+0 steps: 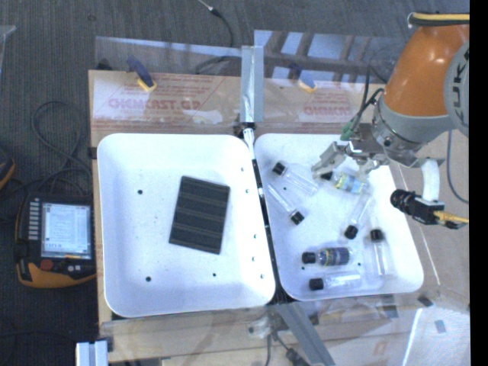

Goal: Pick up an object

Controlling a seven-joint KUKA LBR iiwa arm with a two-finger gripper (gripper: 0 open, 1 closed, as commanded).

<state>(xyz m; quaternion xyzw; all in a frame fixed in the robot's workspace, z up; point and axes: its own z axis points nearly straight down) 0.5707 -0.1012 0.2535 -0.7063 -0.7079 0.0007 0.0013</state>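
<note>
You see the arm point(431, 67) reach in from the right, its orange band over the far right corner of the right bin point(412, 277). The tool point(345, 161) hangs low over the far half of that bin, its fingers point(329, 158) spread apart, with nothing visibly between them; a small clear vial point(351, 183) lies just beneath and beside the fingertips, but you cannot tell whether they touch it.

The right bin carries a scatter of clear vials with black caps. One capped vial point(293, 177) lies near the far left corner, and a second slim one point(286, 206) sits along the left wall. A dark-bodied bottle point(328, 257) lies toward the near edge, with another clear vial point(332, 282) just nearer the near rim. A tube point(376, 252) lies close to the right wall, and a slanted one point(358, 219) rests near the middle.

In the left bin point(122, 280) a flat black ribbed pad point(200, 214) lies near the centre, slightly turned. Both bins sit side by side on the worktop point(114, 101). A handheld controller point(55, 239) rests on the floor to the left.
</note>
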